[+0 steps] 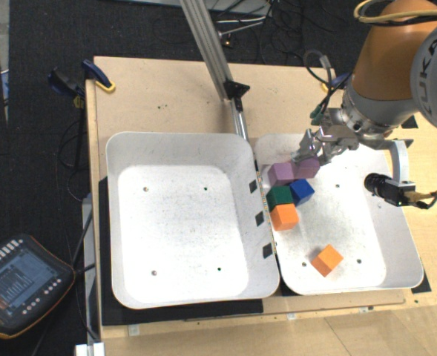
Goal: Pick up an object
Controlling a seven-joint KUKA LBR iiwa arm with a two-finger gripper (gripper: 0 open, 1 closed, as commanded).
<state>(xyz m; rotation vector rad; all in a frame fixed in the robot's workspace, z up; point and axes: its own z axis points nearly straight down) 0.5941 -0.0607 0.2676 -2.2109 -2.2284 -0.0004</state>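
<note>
Five small blocks in the right bin [396,269], none in the left bin [129,199]. Nearest, alone and well apart from the rest: an orange cube [326,260], tilted on the bin floor. Probably light, rigid, flat-sided; easiest taken across two opposite faces, with room on every side. Farther back, against the dividing wall, a tight cluster: second orange block [284,216], green block [280,196], blue block [302,190], purple block [291,171], all touching or nearly so, hence awkward to pinch without nudging neighbours. Farthest, reaching in from the right over the counter [166,95]: grey arm with orange band, wrist angled down and leftward, claw [309,152] just at the purple block's far edge. Cannot tell whether parted or closed; nothing visibly between them.
</note>
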